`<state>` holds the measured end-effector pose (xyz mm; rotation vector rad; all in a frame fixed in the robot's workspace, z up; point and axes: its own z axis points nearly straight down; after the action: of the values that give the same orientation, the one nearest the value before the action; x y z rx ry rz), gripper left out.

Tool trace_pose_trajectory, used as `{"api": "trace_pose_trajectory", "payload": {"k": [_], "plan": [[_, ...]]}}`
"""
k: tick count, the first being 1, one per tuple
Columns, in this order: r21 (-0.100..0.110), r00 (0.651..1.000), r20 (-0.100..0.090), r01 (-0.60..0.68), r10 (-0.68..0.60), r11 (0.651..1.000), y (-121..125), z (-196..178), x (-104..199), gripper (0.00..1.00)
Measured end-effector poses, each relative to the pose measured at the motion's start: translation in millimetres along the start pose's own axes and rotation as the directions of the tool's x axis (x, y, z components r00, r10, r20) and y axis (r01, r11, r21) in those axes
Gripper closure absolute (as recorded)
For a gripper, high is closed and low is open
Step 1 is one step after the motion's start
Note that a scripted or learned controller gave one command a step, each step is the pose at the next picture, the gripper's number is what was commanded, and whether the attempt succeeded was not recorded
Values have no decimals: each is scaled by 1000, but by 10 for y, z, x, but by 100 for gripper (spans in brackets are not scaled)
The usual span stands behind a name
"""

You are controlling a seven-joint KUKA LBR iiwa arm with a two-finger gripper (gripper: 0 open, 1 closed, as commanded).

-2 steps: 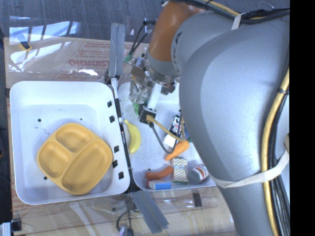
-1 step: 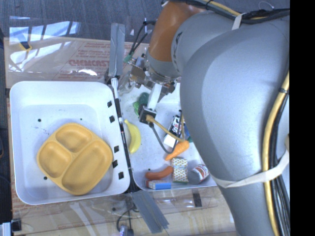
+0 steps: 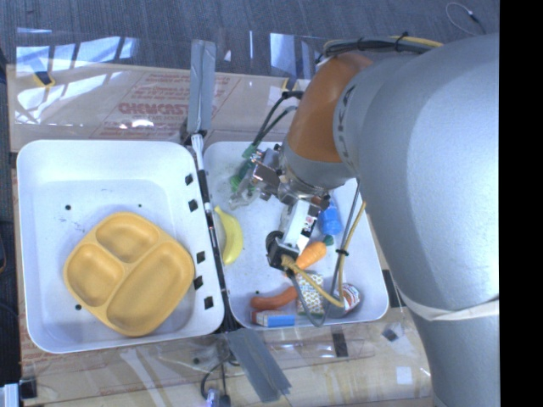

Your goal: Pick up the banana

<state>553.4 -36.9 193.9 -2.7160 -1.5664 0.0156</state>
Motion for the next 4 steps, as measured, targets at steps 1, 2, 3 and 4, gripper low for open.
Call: {"api": "trace_pose_trajectory", "payload": {"k": [1, 2, 3, 4], "plan": [[-2, 978, -1, -208, 208, 978, 167, 66, -4, 0], [-2, 997, -1, -77, 77, 997, 844, 56, 125, 0], [0, 998, -2, 55, -55, 999, 531, 1063, -365, 0], [8, 998, 0, 59, -59, 998, 525, 1008, -368, 100]]}}
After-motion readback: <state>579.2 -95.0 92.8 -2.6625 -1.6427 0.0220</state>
